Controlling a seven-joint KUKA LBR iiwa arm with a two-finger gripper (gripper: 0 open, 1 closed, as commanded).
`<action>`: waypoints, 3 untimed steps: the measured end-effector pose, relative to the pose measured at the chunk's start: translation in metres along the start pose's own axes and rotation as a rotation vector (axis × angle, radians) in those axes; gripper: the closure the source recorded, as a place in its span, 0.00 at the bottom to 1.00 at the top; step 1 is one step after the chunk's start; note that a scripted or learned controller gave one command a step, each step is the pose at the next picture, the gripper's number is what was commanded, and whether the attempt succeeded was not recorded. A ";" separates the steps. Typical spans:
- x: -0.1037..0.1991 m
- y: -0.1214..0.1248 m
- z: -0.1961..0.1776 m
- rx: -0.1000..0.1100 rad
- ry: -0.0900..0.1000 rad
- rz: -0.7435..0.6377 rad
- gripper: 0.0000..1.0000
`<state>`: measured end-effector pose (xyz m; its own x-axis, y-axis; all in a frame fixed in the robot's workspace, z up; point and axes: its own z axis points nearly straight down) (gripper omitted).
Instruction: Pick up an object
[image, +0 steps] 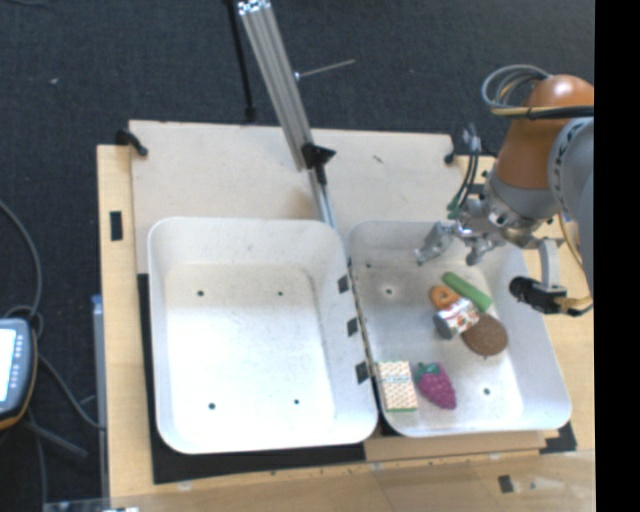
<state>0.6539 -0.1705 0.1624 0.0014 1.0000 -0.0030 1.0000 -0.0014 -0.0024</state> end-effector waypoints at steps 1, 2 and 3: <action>-0.011 0.003 0.054 0.000 -0.001 0.001 0.00; -0.012 0.005 0.039 -0.009 -0.002 0.002 1.00; -0.017 0.013 -0.009 -0.010 0.001 0.001 1.00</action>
<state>0.6666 -0.1877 0.1718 0.0020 1.0000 -0.0016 1.0000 -0.0019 0.0074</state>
